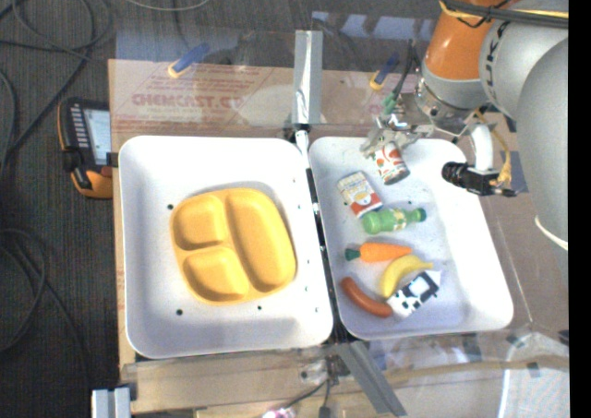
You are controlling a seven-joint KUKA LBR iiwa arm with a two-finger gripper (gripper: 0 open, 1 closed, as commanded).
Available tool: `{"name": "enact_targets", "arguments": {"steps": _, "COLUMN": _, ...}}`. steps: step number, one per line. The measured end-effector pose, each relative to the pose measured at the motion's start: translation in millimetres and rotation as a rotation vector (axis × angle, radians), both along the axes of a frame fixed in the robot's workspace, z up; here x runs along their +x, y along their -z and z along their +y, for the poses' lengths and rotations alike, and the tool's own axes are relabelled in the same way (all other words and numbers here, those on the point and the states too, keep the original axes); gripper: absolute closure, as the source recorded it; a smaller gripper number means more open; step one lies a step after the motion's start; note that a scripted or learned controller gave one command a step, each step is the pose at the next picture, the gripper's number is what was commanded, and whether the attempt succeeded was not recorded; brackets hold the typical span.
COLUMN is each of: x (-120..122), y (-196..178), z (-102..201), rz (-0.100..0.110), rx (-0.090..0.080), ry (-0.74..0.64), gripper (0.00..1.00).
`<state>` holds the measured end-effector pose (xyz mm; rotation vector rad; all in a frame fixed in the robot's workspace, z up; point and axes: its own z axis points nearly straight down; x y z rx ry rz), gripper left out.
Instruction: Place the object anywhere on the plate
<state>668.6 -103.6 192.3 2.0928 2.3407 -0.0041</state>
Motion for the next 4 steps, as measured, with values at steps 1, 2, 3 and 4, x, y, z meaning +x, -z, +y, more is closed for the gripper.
{"name": "enact_targets", "arguments": {"steps": 1, "x": -26, "y": 9, "z": 83, "rz": 0.001, "rx": 0.003, "ry": -0.12, "gripper": 1.0}}
{"name": "enact_targets", "arguments": {"steps": 2, "x": -82, "y": 9, "z": 130, "rz": 0.002, "rx": 0.003, "ry": -0.17, "gripper": 1.0}}
{"name": "enact_targets", "arguments": {"steps": 3, "x": -140, "y": -1, "z": 197, "rz": 0.003, "rx": 0.003, "ry": -0.179, "gripper": 1.0}}
{"name": "enact_targets", "arguments": {"steps": 4, "x": -140, "y": -1, "z": 197, "rz": 0.003, "rx": 0.003, "ry": -0.179, "gripper": 0.0}}
